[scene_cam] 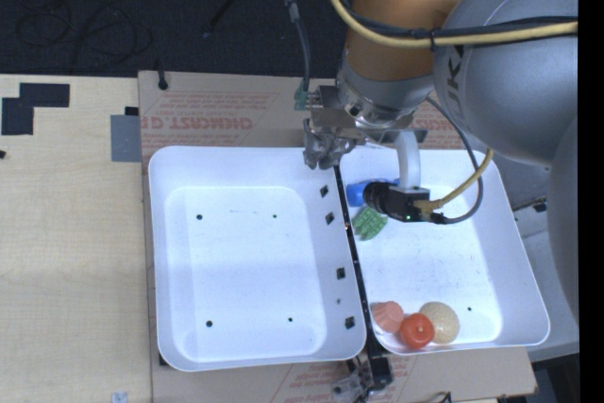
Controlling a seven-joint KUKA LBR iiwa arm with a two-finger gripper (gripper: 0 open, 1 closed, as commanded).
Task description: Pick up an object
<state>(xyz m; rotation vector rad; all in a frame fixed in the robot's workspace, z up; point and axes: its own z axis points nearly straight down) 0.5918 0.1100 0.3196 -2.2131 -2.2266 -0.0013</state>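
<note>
Nothing's picked up yet: fingers (323,156) hang over the right bin (491,297) near the green thing (369,224), can't tell if they're open.

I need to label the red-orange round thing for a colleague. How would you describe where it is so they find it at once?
Look at the right-hand white bin and go to its near left corner, by the divider between the bins. Three small items cluster there; the red-orange round object sits between a pale pink piece and a cream rounded lump, and is the most saturated.
</note>
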